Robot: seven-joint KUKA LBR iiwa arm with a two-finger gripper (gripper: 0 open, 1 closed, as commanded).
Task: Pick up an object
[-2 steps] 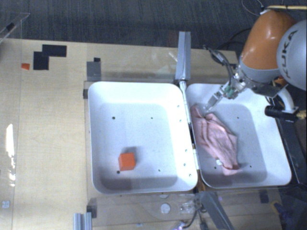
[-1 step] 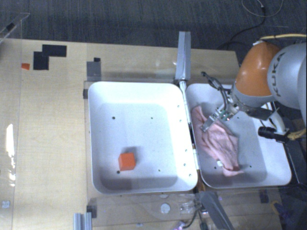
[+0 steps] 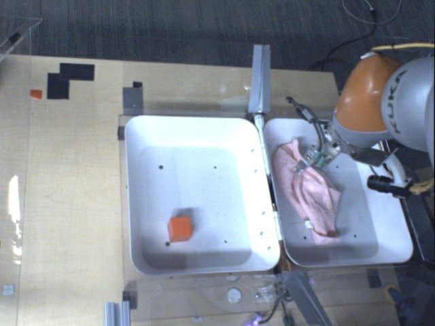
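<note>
A pink cloth (image 3: 314,194) lies crumpled in the right bin (image 3: 380,243), stretching from its upper left toward the middle. My gripper (image 3: 309,161) is down at the cloth's upper part, its fingertips touching or pinching a fold of the fabric. An orange cube (image 3: 180,229) sits in the left bin (image 3: 197,141), near the front left. The grey arm with its orange band (image 3: 363,97) reaches in from the right above the right bin.
A metal divider post (image 3: 259,80) stands between the bins at the back. Black blocks (image 3: 66,78) and a small orange piece (image 3: 36,94) lie on the bench at far left. A black cable and connector (image 3: 387,184) hang beside the arm.
</note>
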